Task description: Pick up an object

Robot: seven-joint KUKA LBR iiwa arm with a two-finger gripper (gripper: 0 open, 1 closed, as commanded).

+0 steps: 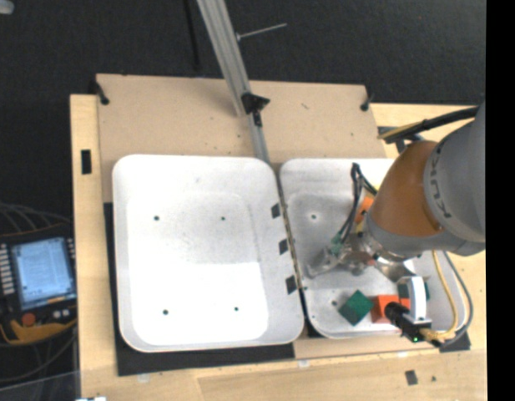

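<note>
The hand (347,256) hung low inside the right bin (317,192), over the middle of its floor. Above it were the grey wrist and the orange band of the arm (424,199), which reached in from the right edge of the frame. Whether the hand was wide or narrow could not be told, since its tip was a blur of metal and cable against the white floor.

Just below the hand in the frame, near the bin's lower wall, lay a green block (354,307), turned like a diamond and apart from the hand. An orange piece (382,307) lay right beside the block on its right; whether the two touched was unclear. Both sat in the lower part of the right bin.

The left bin (140,224) stood edge to edge with the right one at the centre of the frame, and its white floor showed four small dark dots. Both bins rested on a pale counter (174,115).

A grey metal rail (228,48) ran at a slant from the top centre of the frame down to where the bins' upper corners met. At the lower left of the frame, off the counter, sat a handheld controller (38,278) with a lit bluish screen — its writing too small to read.
</note>
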